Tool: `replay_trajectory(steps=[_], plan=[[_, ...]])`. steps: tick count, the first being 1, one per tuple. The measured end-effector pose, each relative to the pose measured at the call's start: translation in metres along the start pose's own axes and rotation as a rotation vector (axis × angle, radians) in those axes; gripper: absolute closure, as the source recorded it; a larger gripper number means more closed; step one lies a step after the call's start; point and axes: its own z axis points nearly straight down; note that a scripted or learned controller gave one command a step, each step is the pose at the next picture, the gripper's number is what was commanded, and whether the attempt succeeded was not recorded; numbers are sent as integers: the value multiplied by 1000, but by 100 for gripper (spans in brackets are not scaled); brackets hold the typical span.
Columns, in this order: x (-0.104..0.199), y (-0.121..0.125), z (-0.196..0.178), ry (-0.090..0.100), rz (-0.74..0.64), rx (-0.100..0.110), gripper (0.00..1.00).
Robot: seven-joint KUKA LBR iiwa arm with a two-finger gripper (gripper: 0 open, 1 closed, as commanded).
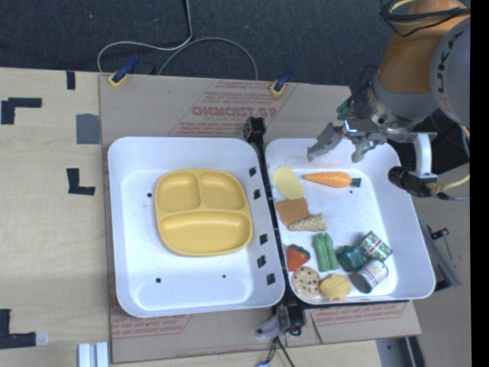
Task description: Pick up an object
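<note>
The claw [341,148] hangs spread and empty over the far edge of the right bin [405,220], just above the carrot [327,179], probably the nearest thing to pick. Two bins sit side by side on the surface: the left bin [130,205] keeps one yellow tray [203,211], likely as a drop spot, while the right one gathers about ten toy foods.

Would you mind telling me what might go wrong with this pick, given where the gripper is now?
1. The open gripper hangs above the right bin's far rim, so a straight descent might strike the rim, not a toy.
2. The carrot lies closest; its tapered shape could slip from the fingers.
3. The cans, green vegetable and cookie sit crowded together, so a grasp there may catch a neighbour.
</note>
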Motion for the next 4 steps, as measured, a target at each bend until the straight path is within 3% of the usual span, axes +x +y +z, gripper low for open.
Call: replay_trajectory(steps=[1,2,3,4], plan=[[10,-22,118,1,1,14,0],[6,-45,161,-2,1,-6,0],[4,-8,159,-1,0,-4,0],[24,25,54,-1,-2,-14,0]])
